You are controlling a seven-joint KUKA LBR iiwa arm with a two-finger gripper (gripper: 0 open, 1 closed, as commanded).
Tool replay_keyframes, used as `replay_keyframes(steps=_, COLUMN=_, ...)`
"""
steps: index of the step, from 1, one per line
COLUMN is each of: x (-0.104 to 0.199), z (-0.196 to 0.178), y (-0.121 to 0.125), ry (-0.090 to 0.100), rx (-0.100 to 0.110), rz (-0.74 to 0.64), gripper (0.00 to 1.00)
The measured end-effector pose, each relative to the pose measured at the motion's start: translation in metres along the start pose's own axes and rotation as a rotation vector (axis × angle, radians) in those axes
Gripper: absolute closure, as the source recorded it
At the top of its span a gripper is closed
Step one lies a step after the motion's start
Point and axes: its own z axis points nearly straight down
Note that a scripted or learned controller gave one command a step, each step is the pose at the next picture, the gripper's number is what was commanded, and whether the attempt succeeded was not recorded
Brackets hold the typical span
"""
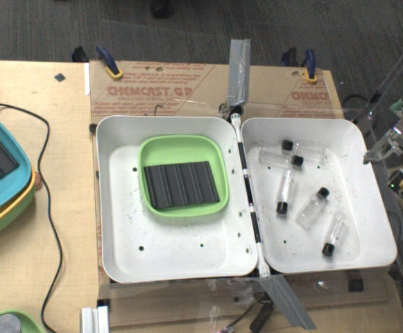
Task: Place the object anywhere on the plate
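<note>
At the right edge of the bench, a grey part of the arm with its gripper (385, 148) hangs just beyond the right bin's (367, 252) outer rim; whether it is released or clenched cannot be told from this angle, and nothing is seen in its grasp.

Five clear vials with black caps lie scattered on the right bin's floor, apart from one another. Two lie near the upper left (273, 157) and (297, 161). One (283, 193) lies at centre with its cap toward the camera, and one (313, 205) lies just to its right. One (333, 236) lies nearest the lower right corner.

The left bin (118, 207), touching the right one along a shared edge, holds a square green plate (150, 155) set toward its upper middle. A dark ribbed mat (182, 184) lies flat inside the plate, covering most of its floor.

Both bins rest on a cardboard sheet (152, 89) clamped at its far corners. At the left edge, a teal tray (17, 179) sits nested in a yellow-green one, and a black cable (48, 207) loops across the wooden benchtop beside it.
</note>
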Motion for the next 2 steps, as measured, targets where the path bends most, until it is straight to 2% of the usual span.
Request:
replay_keyframes(steps=1, x=-0.016, z=-0.003, y=0.004, ry=0.000, rx=-0.001, rz=0.144, gripper=0.00)
replay_keyframes(steps=2, x=-0.015, z=-0.038, y=0.022, ry=-0.001, rx=0.000, rz=0.420, gripper=0.00)
